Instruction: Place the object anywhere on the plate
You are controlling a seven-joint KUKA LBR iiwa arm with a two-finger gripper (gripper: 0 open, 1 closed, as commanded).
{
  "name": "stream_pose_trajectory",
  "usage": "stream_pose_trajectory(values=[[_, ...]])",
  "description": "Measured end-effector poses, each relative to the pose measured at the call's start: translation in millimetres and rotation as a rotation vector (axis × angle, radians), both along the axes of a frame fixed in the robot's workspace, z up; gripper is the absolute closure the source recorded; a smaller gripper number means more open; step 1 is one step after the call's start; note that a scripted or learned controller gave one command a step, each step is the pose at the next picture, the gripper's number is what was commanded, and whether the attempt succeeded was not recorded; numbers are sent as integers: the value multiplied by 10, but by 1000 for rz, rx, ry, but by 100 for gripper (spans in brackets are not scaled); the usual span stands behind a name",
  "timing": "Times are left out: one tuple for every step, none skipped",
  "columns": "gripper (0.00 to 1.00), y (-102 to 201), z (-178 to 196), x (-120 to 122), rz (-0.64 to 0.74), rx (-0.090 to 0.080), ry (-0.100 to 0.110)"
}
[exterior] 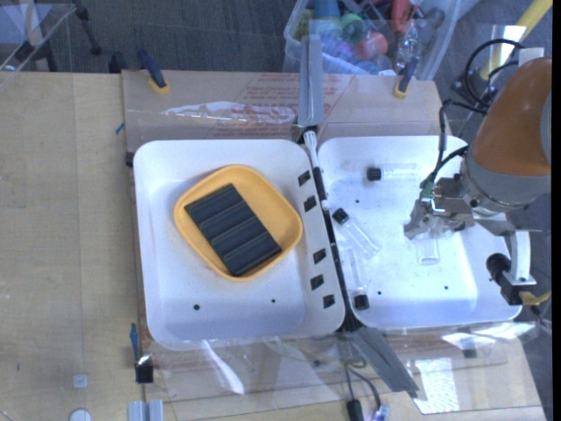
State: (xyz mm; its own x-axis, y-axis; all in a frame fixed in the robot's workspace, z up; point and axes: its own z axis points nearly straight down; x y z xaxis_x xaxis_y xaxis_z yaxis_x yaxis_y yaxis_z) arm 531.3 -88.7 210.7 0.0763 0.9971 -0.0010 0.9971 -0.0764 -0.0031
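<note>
The yellow plate (238, 220) sits in the left bin (166, 296), toward its middle, carrying a dark ridged block (234, 228). The gripper (429, 231) hangs low over the right bin (456, 296), near its right edge. Whether it grips the clear object (428, 251) just below cannot be told.
</note>
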Motion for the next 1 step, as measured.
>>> stream_pose_trajectory(values=[[0,0,1,1,0,0,0]])
